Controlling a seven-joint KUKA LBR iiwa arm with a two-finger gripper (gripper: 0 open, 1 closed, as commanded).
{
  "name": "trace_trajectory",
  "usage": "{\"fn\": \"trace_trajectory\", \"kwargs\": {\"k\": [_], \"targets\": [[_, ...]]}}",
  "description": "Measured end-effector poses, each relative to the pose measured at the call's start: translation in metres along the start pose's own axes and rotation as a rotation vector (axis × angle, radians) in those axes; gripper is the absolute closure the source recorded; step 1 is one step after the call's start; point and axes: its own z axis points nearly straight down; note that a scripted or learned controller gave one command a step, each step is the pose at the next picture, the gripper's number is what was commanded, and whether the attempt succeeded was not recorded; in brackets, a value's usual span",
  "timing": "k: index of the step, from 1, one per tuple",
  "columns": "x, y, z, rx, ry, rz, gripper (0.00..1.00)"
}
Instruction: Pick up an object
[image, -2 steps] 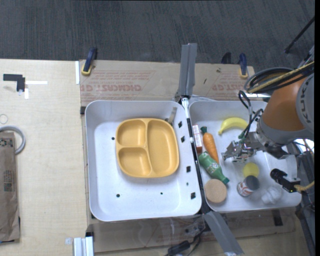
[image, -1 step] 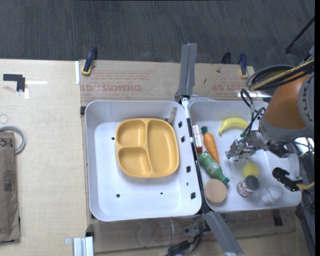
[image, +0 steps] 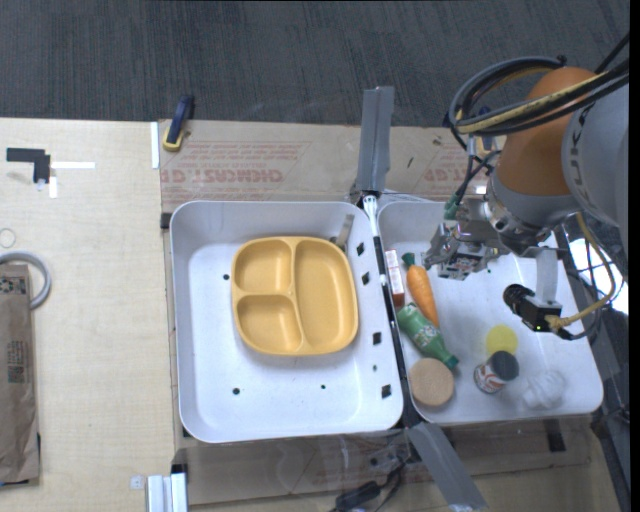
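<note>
1. Pincer (image: 458, 258): seen low over the upper part of the right bin (image: 575, 400), above and just to the right of the carrot's top end. Nothing is seen between its tips; whether it is spread or closed cannot be told from this angle.
2. Progress: no object is seen lifted. The grasp is judged not yet made; closing on an item and raising it are left.
3. Carrot (image: 422, 291): orange, tapered, lying lengthwise near the right bin's left wall; judged the likeliest target, being nearest the pincer.
4. Green bottle (image: 427, 335): lying slanted just below the carrot, its end near a round tan disc (image: 432, 381).
5. Other contents of the right bin: a yellow round item (image: 501, 340), a small can (image: 492, 374) beside it, a pale crumpled item (image: 542, 388) at the lower right.
6. Left bin (image: 200, 390): a yellow divided plate (image: 295, 295) is held, well apart from the pincer.
</note>
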Motion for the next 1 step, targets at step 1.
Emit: {"fn": "trace_trajectory", "kwargs": {"k": [1], "targets": [[-0.0467,0.0185,-0.0907,-0.001,-0.001,-0.150,1.00]]}}
